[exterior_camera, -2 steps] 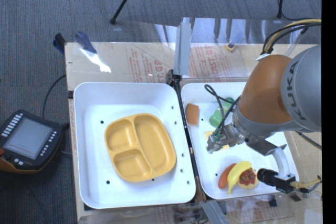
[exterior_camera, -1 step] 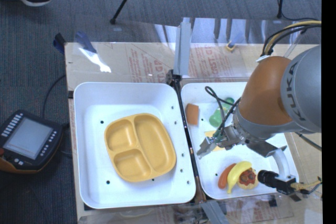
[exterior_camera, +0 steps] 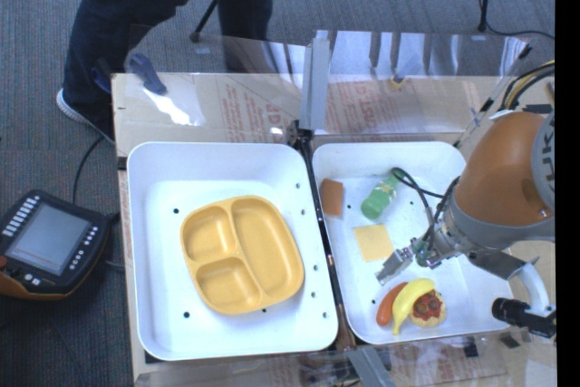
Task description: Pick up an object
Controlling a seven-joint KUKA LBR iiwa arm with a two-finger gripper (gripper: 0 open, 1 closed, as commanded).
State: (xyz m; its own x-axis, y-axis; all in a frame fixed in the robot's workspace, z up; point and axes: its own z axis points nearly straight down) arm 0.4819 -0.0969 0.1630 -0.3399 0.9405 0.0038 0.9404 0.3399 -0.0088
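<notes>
The gripper (exterior_camera: 396, 265) hangs low in the right bin (exterior_camera: 453, 154), just above the toy banana (exterior_camera: 410, 300); whether it is open or shut I cannot tell. The banana looks like light, stiff, slippery plastic, best pinched across its curved middle.

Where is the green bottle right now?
The green bottle lies in the right bin, toward its far side, between the brown slice and the arm, just above the yellow cheese slice.
</notes>
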